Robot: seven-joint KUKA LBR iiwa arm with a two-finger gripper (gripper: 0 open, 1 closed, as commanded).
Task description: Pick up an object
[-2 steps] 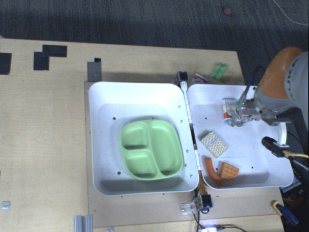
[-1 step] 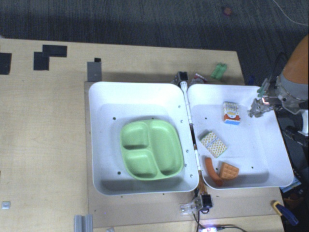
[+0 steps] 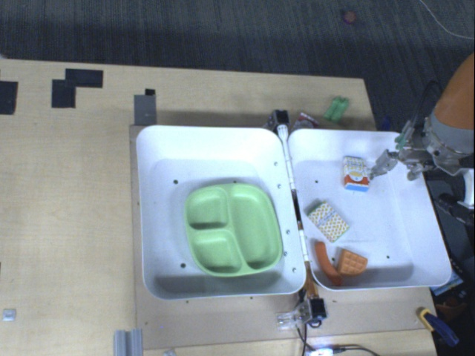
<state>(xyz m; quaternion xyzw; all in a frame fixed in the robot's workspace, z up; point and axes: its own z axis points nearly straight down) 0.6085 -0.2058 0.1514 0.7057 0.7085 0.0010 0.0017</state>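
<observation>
The right bin (image 3: 415, 228) holds several small items. A little white carton with orange and blue print (image 3: 356, 173) stands near its back. A checkered packet (image 3: 328, 221) lies in the middle. A red-orange sausage (image 3: 324, 262) and a waffle piece (image 3: 353, 262) rest at the front wall. My gripper (image 3: 394, 170) hovers over the bin's back right part, just right of the carton, open, with nothing between its fingers (image 3: 381, 165). The arm's orange band (image 3: 456, 99) is at the right edge.
The left bin (image 3: 159, 199) carries a green divided plate (image 3: 232, 228). A green object (image 3: 336, 110) lies on the bench behind the right bin. Black clips (image 3: 280, 118) sit where the two bins meet. Cables and a clamp (image 3: 310, 314) hang at the front.
</observation>
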